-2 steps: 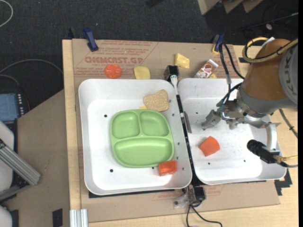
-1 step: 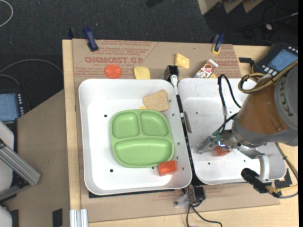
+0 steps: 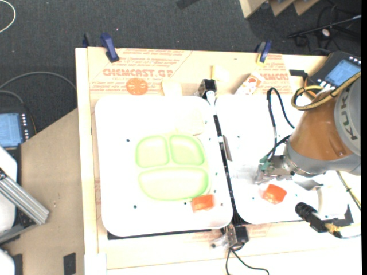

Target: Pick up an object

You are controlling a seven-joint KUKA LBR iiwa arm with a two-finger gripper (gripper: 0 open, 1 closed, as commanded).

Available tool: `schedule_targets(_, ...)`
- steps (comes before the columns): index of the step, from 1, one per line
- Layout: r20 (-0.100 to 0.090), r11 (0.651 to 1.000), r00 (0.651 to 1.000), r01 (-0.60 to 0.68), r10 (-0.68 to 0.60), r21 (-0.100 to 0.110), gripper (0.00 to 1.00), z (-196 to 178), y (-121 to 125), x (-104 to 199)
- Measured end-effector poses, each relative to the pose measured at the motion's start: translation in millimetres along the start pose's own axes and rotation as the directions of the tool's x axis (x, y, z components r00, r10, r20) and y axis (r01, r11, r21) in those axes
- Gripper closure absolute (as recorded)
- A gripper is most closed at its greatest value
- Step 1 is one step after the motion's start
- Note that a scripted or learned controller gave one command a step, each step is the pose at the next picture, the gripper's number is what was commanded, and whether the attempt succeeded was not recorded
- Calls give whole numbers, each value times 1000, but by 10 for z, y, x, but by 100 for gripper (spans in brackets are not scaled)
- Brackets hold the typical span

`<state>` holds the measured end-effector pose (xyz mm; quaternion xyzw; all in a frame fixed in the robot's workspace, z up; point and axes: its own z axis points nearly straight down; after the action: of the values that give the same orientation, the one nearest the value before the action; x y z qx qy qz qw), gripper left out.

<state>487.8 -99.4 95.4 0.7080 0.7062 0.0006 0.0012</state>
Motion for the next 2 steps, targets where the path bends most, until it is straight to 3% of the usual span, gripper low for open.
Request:
schedule_targets(1, -1, 1000, 1000, 8, -8, -9, 100, -949, 210, 363)
schedule_targets(2, -1, 1000, 1000, 3, -3, 2, 0, -892, 181, 339)
